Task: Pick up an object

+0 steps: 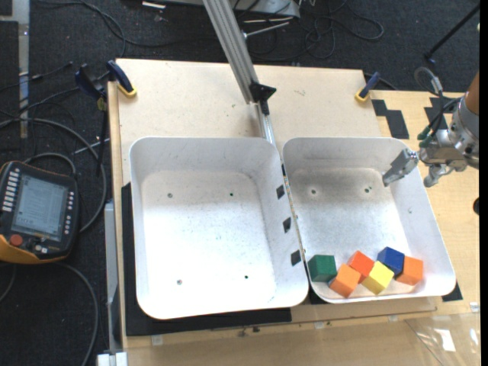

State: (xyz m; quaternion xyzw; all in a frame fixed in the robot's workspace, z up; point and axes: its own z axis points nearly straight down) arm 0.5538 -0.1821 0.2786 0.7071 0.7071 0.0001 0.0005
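The robot's hand [412,170] hangs at the frame's right, fingers spread, holding nothing. Small coloured blocks [366,271] cluster lower right; they look light and rigid, best gripped across flat sides.

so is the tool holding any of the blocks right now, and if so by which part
Nothing is held. The tool hangs over the far right edge of the right bin, with nothing between its fingers, while the coloured blocks lie in that bin's near corner.

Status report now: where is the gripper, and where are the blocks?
Gripper above right bin's far right rim, holding nothing. Six blocks clustered in that bin's near corner, untouched. Nothing between gripper and blocks.
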